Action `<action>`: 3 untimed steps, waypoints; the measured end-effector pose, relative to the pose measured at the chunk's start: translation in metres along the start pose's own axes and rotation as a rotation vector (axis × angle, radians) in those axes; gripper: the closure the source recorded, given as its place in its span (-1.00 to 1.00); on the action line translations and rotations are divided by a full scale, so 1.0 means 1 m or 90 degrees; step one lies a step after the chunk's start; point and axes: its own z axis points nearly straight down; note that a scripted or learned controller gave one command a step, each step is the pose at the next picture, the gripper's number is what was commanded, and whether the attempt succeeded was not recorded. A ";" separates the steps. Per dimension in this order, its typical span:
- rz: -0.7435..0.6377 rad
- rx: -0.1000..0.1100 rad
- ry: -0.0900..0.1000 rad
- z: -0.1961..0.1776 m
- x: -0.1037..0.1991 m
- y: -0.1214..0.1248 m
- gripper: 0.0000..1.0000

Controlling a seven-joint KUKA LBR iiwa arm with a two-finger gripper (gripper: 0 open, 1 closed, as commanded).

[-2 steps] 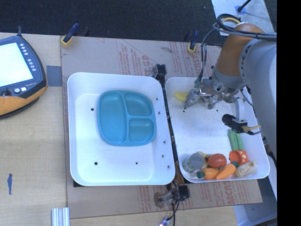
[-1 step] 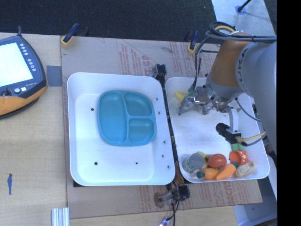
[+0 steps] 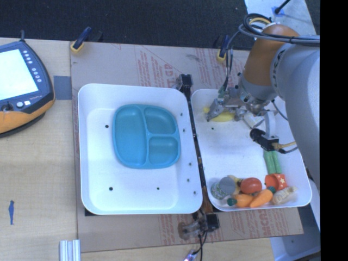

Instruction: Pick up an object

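My gripper (image 3: pixel 232 112) is low in the far left corner of the right bin (image 3: pixel 246 145), hanging from the grey arm with its orange band. Its fingers (image 3: pixel 213 113) stand open, spread over a small yellow object (image 3: pixel 222 117) that lies on the bin floor; I cannot tell whether they touch it. A green stick-shaped piece (image 3: pixel 271 161) lies by the bin's right wall. Along the near edge sits a heap of toy food: a red tomato (image 3: pixel 250 185), an orange carrot (image 3: pixel 260 198), a grey round piece (image 3: pixel 223 188) and a red-orange block (image 3: pixel 276 180).
The left bin (image 3: pixel 95 145) holds a blue divided plate (image 3: pixel 146 135). A tablet in an orange case (image 3: pixel 22 86) lies on the bench at far left. A black cable end (image 3: pixel 265 140) hangs from the arm over the right bin.
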 end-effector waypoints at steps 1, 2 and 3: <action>-0.002 0.002 0.000 -0.010 0.000 0.000 1.00; -0.003 0.002 0.000 -0.010 0.000 0.000 -1.00; 0.002 0.000 0.000 0.000 -0.028 -0.001 -1.00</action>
